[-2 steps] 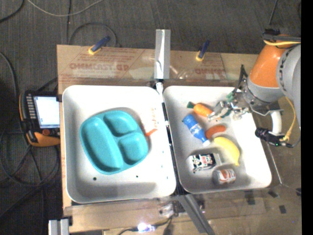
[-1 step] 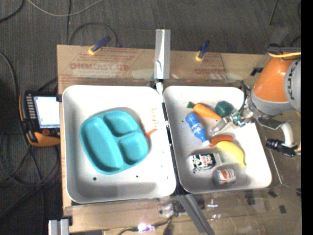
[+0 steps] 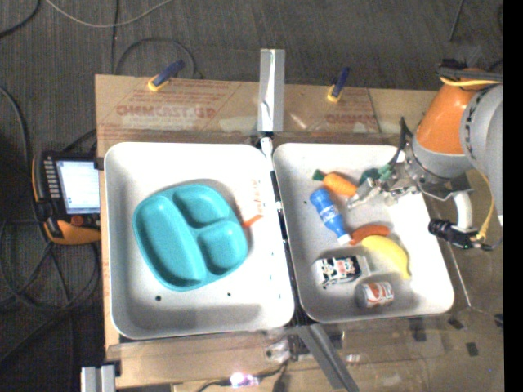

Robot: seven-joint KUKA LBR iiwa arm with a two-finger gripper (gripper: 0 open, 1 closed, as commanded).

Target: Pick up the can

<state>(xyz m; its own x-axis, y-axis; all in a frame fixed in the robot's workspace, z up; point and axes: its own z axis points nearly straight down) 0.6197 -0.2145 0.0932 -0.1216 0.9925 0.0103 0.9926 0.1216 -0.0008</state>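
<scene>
The can (image 3: 374, 294), silver with a red label, lies on its side near the front edge of the right bin (image 3: 433, 296). My gripper (image 3: 361, 193) hangs over the back half of that bin, well behind the can, pointing left toward an orange carrot (image 3: 338, 183). Its fingers stand open with nothing between them. The grey arm with its orange band (image 3: 445, 125) comes in from the right.
The right bin also holds a blue bottle (image 3: 327, 212), a yellow banana (image 3: 389, 253) over a red piece (image 3: 366, 234), and a small black-and-white box (image 3: 339, 269) just left of the can. A teal divided plate (image 3: 192, 235) lies in the left bin (image 3: 122, 300).
</scene>
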